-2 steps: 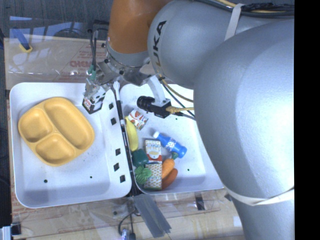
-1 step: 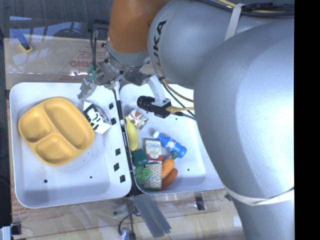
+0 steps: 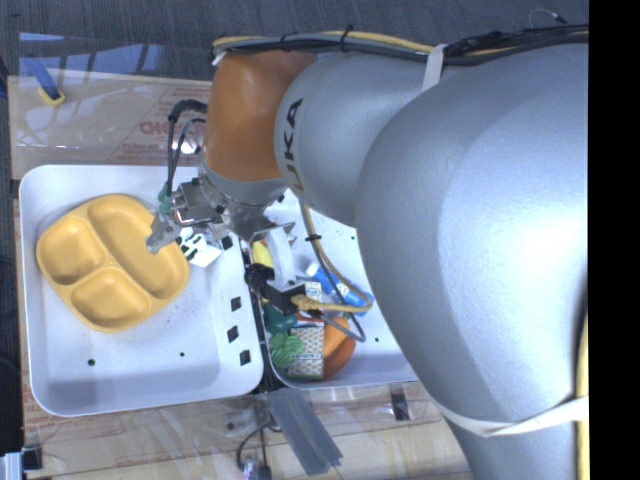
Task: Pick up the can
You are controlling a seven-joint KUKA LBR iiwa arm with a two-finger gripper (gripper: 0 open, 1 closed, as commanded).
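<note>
My gripper point(image 3: 183, 230) hangs at the right side of the left bin point(image 3: 120, 378), just over the right rim of a yellow divided plate point(image 3: 108, 258). The grey arm with its orange band point(image 3: 245, 118) reaches in from the right and hides most of the right bin point(image 3: 380, 368). In the visible strip of that bin lie a green patterned item point(image 3: 293, 352), an orange round thing point(image 3: 338, 352), a yellow piece point(image 3: 261, 252) and a blue piece point(image 3: 335, 286). Which of these is the can I cannot tell.
The yellow plate fills the left half of the left bin, with bare white floor in front of it. The ridge between the two bins point(image 3: 245, 318) runs just right of the gripper. Cables point(image 3: 300, 313) trail over the right bin's contents.
</note>
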